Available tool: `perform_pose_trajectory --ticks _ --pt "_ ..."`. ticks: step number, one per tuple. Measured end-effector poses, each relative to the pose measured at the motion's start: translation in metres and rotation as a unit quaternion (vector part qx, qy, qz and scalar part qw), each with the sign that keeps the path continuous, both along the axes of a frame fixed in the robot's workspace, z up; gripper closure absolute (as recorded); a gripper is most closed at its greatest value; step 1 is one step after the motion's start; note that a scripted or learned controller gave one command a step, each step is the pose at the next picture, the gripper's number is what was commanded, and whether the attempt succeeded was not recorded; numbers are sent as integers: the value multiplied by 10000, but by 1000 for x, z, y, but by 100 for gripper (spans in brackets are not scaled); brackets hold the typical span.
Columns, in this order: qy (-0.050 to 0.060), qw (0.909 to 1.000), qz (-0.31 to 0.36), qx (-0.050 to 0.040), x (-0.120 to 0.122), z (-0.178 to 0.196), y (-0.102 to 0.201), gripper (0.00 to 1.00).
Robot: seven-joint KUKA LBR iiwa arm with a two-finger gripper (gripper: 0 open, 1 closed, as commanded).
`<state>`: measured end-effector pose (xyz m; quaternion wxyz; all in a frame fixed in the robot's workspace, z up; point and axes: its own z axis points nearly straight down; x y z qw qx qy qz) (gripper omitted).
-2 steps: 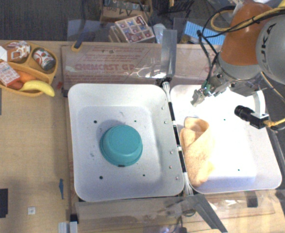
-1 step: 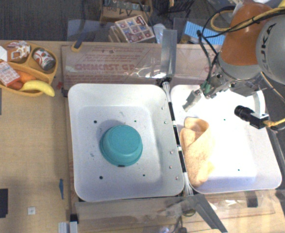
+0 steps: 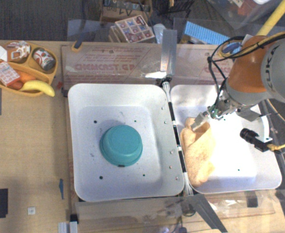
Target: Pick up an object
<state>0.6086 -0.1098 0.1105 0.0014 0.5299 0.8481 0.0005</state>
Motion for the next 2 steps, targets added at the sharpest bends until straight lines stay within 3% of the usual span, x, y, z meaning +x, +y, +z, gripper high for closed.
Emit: perform_pose_trajectory --ticks 1,2 --pt "-18 9994 -360 5 -14 -22 8 0" --pt "3 9939 -1103 1 -51 51 11 0"
